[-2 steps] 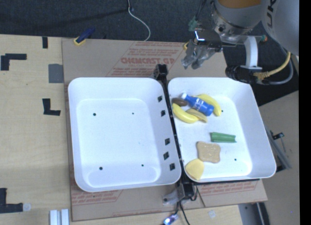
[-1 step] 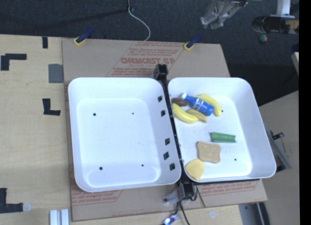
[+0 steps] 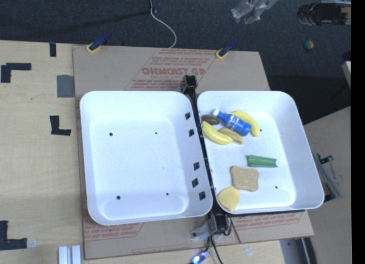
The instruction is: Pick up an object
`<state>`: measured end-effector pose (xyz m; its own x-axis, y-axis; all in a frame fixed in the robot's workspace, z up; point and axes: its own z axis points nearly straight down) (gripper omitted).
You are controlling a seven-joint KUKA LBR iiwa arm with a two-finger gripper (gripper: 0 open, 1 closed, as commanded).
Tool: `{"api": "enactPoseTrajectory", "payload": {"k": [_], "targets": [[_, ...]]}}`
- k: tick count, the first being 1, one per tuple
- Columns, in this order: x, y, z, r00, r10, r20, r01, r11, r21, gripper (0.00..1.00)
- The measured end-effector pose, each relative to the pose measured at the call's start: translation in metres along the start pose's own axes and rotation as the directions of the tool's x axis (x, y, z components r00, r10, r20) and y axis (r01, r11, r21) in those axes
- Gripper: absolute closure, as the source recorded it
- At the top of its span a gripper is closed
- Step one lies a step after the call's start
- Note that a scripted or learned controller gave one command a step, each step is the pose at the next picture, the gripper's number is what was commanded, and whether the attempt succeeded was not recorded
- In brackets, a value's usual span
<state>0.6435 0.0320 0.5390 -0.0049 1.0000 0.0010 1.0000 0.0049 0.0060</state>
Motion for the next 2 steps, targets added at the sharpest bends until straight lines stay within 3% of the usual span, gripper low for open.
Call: {"api": "enactPoseTrajectory", "payload": {"k": [1, 2], "targets": [[-0.045, 0.026, 0.005, 1.000, 0.008, 0.004, -0.008, 1.000, 0.006, 1.00], [-0.097, 0.024, 0.005, 1.000, 0.009, 0.003, -0.009, 1.000, 0.006, 1.00]]}}
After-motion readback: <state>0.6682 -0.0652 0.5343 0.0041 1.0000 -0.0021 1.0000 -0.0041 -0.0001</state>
